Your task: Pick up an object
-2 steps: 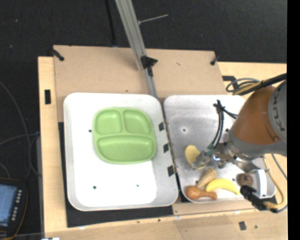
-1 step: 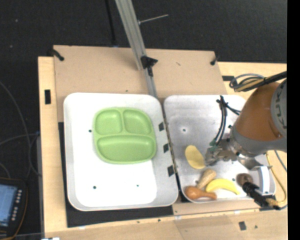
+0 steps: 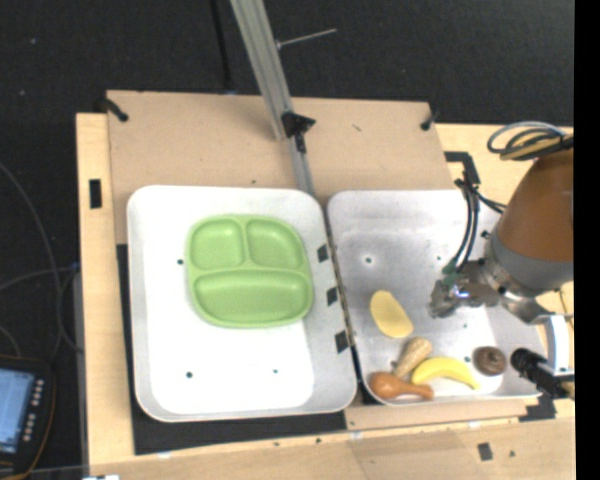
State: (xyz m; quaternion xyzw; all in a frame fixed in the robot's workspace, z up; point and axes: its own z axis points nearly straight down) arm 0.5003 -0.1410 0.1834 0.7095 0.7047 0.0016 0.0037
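- Gripper (image 3: pixel 448 298) hangs low over the right bin (image 3: pixel 400 218), near the middle of its right half; its fingers are too small and blurred to judge, so I cannot tell how far apart they stand, and nothing can be made out between them.
- Grey arm (image 3: pixel 540 228) with its orange band comes in from the right edge, with dark cables looping over it.
- Left bin (image 3: pixel 160 368) holds a light green divided plate (image 3: pixel 250 271) with three compartments, lying in the bin's upper middle part; nothing lies in the compartments.
- Right bin holds five small things, all toward its near side: a pale yellow oval piece (image 3: pixel 390 314), a tan stubby piece (image 3: pixel 412 356), a yellow banana (image 3: pixel 446 371), an orange-brown piece (image 3: pixel 400 387) and a dark brown round piece (image 3: pixel 489 359).
- Pale yellow oval piece lies nearest the gripper, just to its left and slightly nearer the camera, apart from it.
- Banana, tan piece and orange-brown piece crowd together in the near corner, the tan piece touching the banana; the dark round piece sits to the right of the banana, below the gripper.
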